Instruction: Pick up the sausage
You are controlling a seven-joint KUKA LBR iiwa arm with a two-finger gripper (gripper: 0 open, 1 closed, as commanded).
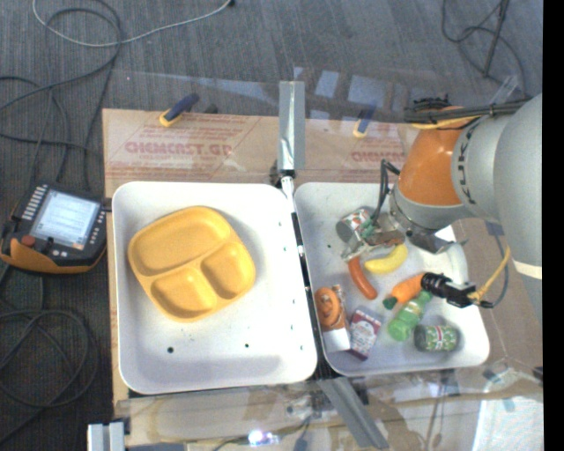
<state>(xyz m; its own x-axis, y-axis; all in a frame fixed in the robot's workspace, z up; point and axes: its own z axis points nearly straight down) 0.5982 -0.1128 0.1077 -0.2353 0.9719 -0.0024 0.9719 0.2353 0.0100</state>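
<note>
Gripper (381, 236) state unclear, sits just up-right of sausage (361, 279); descend lower-left, straddle its midsection, avoid banana (388, 259).

A robotics lab: teach pendant (55, 227), loose cables (79, 26) on carpet, cardboard-backed bench (203, 145).

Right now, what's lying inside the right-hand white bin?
In the right bin: a sausage, banana, carrot, green bottle and small packets. The arm covers the bin's far corner, so anything beneath it is hidden.
</note>
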